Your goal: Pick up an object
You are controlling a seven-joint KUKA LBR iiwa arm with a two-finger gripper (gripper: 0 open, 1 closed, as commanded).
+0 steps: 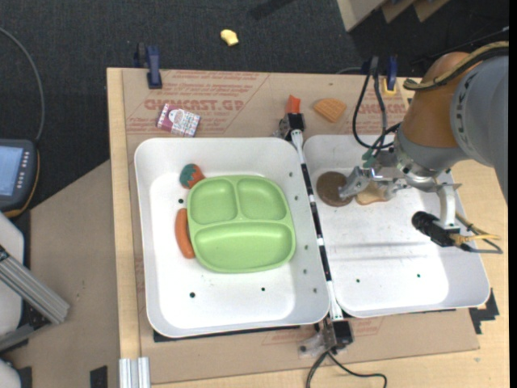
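The gripper (365, 186) is low in the right bin (404, 281), fingers spread either side of a tan piece (374, 195) next to a brown disc (329, 188); nothing is lifted, so I judge the grasp not yet made, and the piece looks the likely pick. The left bin (161, 281) holds a green tray (240, 221), an orange item (184, 234) touching the tray's left edge and a small green-and-red item (191, 175) at the tray's upper left corner.
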